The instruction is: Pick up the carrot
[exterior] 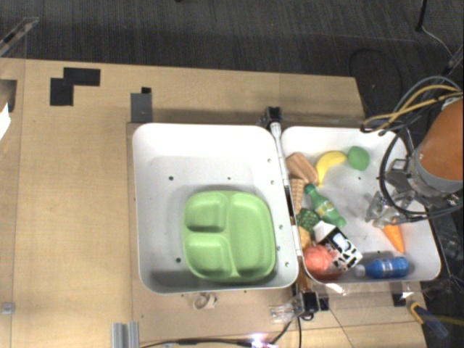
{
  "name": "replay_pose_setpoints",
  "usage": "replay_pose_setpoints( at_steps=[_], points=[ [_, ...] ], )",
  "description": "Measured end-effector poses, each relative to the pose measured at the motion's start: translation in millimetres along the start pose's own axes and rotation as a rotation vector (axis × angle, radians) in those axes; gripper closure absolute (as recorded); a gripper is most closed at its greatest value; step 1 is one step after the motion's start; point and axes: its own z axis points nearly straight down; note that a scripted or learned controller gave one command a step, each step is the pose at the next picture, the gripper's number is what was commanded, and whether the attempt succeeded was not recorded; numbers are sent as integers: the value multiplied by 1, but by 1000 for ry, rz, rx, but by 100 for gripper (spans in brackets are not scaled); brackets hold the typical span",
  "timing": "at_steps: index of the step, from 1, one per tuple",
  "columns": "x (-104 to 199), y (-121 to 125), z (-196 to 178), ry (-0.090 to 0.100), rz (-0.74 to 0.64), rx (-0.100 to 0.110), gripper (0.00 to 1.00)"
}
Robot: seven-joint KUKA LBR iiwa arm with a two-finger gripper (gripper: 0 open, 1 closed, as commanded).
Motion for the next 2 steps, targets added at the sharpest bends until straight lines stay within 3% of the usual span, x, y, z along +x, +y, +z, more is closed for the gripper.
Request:
replay_pose_setpoints(
  at_steps=[1,2],
  points=[
    [0,0,0,0,0,-1,0],
    [7,9,26,12,-157,-25,0]
  ],
)
